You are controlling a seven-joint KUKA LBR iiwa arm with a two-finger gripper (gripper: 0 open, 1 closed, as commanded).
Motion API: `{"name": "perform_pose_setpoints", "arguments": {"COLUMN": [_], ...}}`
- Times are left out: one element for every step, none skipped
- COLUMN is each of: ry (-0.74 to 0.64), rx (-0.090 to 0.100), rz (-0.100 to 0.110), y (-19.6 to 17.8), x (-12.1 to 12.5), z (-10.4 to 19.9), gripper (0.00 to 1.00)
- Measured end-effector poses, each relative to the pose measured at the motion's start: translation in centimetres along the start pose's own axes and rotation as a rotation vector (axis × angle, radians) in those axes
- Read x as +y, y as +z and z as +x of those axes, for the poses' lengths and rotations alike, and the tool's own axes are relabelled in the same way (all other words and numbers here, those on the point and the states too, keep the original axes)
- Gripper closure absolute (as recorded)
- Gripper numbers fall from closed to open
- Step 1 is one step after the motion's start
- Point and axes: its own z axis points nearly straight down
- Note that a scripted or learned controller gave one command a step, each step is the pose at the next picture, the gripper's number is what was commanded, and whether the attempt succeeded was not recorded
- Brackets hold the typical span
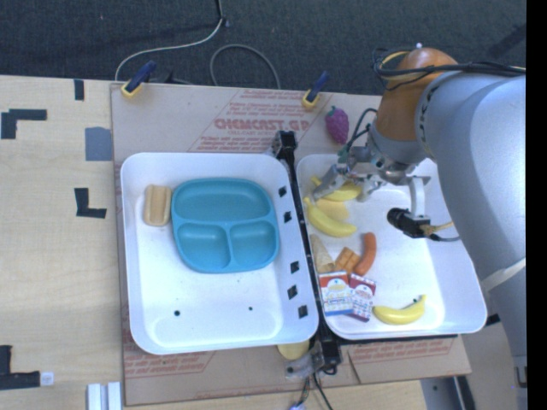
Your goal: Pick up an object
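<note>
Gripper (pixel 329 184) hovers at the right bin's (pixel 461 267) top-left corner, finger state unclear, directly above a banana (pixel 331 221) whose long axis runs diagonally toward lower right.

Bright, even overhead light, soft shadows, mild glare on white bins (pixel 137 229), slightly soft focus.

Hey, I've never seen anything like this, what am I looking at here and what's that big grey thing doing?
One camera looks down at a slant on a bench with two white bins. The grey thing is a robot arm reaching in from the right; its gripper hangs over the right bin, by some bananas. Whether it holds anything is unclear. That bin also has a carrot, a small red-and-white carton and another banana. The left bin holds a blue divided plate and a tan bread-like piece. A purple toy lies outside.
</note>
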Motion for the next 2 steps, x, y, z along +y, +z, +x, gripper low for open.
{"name": "perform_pose_setpoints", "arguments": {"ry": [0.002, 0.002], "rx": [-0.009, -0.013], "rz": [-0.002, -0.015], "y": [0.0, -0.1], "x": [-0.1, -1.1], "z": [0.6, 1.8], "gripper": [0.0, 0.0]}}
